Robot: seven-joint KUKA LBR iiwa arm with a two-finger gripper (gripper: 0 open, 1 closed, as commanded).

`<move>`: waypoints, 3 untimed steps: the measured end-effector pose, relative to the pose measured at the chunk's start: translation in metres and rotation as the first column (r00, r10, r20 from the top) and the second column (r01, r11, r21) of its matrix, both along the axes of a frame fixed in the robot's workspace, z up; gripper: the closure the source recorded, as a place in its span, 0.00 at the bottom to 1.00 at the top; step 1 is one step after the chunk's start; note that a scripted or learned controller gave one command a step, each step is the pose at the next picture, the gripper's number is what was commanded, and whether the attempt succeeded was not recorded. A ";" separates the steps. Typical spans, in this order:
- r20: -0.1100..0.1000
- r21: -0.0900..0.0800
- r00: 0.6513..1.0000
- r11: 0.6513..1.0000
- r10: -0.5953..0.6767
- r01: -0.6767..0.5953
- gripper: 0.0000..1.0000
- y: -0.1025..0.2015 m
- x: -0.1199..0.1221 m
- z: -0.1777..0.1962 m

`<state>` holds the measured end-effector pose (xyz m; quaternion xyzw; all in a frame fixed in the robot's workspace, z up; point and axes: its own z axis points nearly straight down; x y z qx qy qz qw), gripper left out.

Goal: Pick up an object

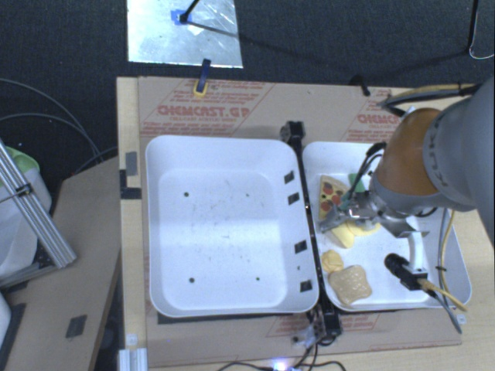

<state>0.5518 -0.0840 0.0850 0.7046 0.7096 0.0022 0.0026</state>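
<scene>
Two white bins are seen side by side. In the right bin (456,280) one pizza slice (332,193), one yellow piece (348,233), one small nugget (332,260) and one bread slice (351,283) are counted. The gripper (340,216) is lowered between pizza and yellow piece; its opening cannot be told.

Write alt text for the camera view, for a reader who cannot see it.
A grey and orange robot arm reaches down into the right white bin, its end effector low among toy foods: a pizza slice, a yellow piece and a bread slice. The left white bin sits alongside.
</scene>
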 end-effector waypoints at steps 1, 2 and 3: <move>0.016 -0.002 1.000 1.000 -0.003 0.003 1.00 -0.002 0.003 0.017; 0.009 0.003 1.000 1.000 0.005 -0.005 1.00 0.069 -0.019 0.194; -0.005 0.004 1.000 1.000 0.003 -0.003 1.00 0.123 -0.044 0.192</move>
